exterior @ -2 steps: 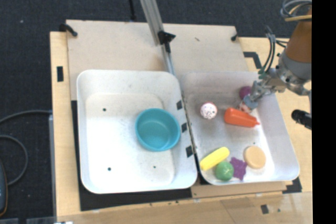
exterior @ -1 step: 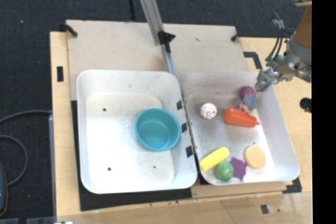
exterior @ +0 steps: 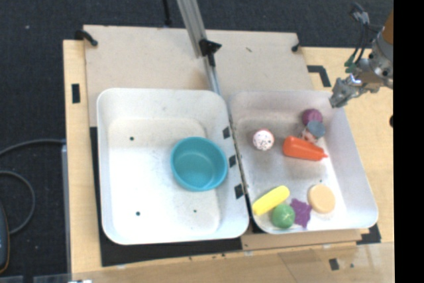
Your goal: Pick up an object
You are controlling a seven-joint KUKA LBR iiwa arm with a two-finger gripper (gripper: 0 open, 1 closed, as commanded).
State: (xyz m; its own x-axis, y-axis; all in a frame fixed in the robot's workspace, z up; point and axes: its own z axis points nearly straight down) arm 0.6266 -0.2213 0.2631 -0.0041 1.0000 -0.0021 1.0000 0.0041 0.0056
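The right bin holds several small toys: a white speckled ball, an orange carrot-shaped piece, a purple and grey piece, a yellow cylinder, a green ball, a purple piece and a tan round disc. A teal bowl sits in the left bin. My gripper hangs at the right bin's upper right corner, above the rim, with nothing seen between its fingers.
A slanted metal pole runs from the top down to the gap between the bins. The bins rest on a wooden bench over a dark floor.
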